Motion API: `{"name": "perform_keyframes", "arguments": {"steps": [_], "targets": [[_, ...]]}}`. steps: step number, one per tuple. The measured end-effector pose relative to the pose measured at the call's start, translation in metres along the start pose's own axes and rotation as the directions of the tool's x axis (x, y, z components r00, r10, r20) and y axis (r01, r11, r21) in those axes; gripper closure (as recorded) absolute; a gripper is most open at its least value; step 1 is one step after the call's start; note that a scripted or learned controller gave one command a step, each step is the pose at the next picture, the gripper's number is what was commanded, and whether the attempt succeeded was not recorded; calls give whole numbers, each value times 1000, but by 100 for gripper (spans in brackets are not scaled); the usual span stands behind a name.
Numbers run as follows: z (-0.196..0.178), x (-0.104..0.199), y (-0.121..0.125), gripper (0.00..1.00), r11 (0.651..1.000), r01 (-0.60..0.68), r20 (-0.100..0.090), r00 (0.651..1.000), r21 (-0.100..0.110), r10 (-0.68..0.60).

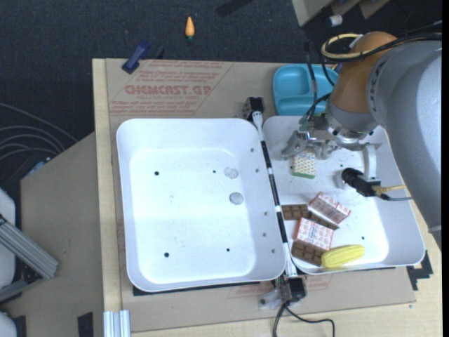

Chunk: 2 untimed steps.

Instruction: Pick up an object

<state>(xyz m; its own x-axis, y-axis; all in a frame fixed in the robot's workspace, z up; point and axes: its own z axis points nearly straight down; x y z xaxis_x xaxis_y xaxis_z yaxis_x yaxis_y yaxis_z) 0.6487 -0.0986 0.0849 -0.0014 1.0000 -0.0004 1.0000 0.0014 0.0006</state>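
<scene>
- Grey metal two-finger gripper [306, 148] w/ fingers spread, over right white bin [400, 241].
- Small pale dotted block w/ green edge [304, 165] directly beneath, touching fingertips; can't tell if gripped.

The left bin [189, 202] offered open floor throughout. In the right bin [393, 241], packets [319, 227] and a yellow corn cob [342, 256] crowded the 6 o'clock end; the arm [393, 90] blocked 12 o'clock.
</scene>
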Motion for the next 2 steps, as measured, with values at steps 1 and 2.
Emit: {"name": "perform_keyframes", "arguments": {"steps": [1, 2], "targets": [[-10, 0, 0, 100, 1000, 0, 2, 1000, -1, 0], [-120, 49, -53, 100, 1000, 0, -1, 1000, -1, 0]]}}
